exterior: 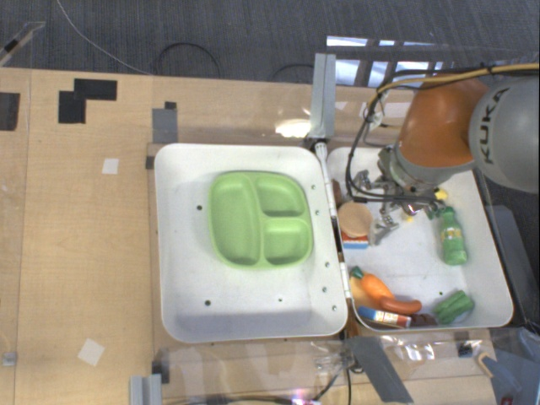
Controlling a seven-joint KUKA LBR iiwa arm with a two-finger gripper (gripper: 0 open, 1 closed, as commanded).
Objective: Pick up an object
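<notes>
Gripper low in the right bin, nothing visibly held

Whether the jaws are spread or pressed together cannot be told. The gripper (390, 219) hangs just right of the tan cup (355, 222), probably its target. Beyond the cup: green bottle (451, 236) further right, carrot (372, 287) below, green divided plate (258, 218) left

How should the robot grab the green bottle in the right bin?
Probably across the middle of the bottle, from straight above. It lies flat and nearly lengthwise up the view, close to the right bin wall, so the jaws should close across its narrow body, with room left on the wall side.
</notes>
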